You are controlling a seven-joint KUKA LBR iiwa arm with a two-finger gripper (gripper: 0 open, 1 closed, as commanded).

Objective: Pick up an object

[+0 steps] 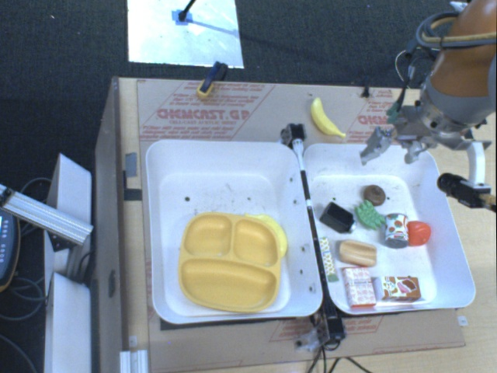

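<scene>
You see the pincer spread and holding nothing at upper right, above the right bin, so picking remains undone.

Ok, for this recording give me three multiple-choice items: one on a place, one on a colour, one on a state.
1. Where does the banana lie?
A. in the left bin
B. on the board behind the right bin
C. on the yellow tray

2. What colour is the divided tray in the left bin?
A. yellow
B. blue
C. red

3. How is the hand at this moment?
A. shut on the can
B. open, above the far edge of the right bin
C. pressed onto the tray

Answers: 1 B, it rests on the brown board outside the right bin. 2 A, the tray is plainly yellow. 3 B, its fingers stand spread with nothing between them.
</scene>
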